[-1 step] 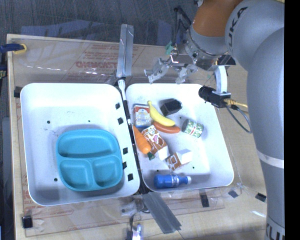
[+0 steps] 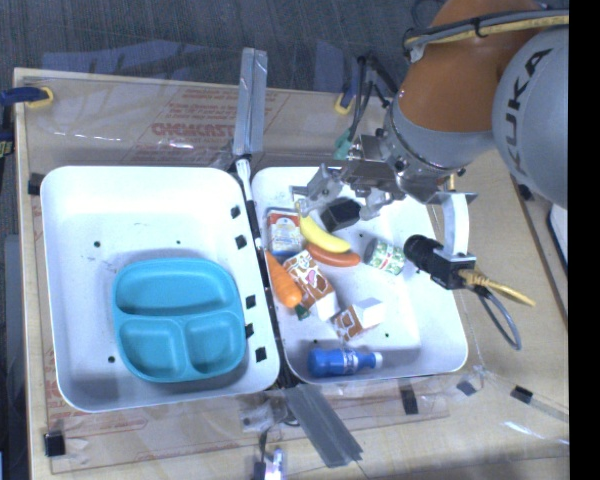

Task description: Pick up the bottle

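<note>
Pincer (image 2: 342, 196) hovering over the far end of the right bin (image 2: 442, 353), whether open or closed cannot be told, banana (image 2: 323, 236) just below it, blue bottle (image 2: 342, 361) lying well below, by the near wall

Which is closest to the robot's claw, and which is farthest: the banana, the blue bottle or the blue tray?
From the gripper:
1. Banana, just below it in the right bin.
2. Blue bottle, lying at the right bin's near edge.
3. Blue tray, across in the left bin.
</note>
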`<action>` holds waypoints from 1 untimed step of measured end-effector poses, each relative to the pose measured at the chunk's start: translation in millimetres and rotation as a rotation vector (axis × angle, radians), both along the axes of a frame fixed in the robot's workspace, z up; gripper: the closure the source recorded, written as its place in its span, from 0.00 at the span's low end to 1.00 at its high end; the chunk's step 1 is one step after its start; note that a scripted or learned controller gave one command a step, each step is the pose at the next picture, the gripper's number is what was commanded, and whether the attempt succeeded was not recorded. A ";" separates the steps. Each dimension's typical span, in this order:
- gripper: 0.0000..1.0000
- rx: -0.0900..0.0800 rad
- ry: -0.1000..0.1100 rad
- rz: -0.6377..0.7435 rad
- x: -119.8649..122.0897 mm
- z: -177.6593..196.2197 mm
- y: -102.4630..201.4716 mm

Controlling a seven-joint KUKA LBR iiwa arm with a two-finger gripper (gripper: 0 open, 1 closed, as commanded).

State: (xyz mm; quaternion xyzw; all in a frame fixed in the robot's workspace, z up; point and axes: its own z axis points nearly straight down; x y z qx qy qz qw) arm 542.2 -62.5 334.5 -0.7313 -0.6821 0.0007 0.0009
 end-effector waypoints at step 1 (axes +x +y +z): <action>0.00 -0.002 0.001 -0.092 56.5 25.6 -12.3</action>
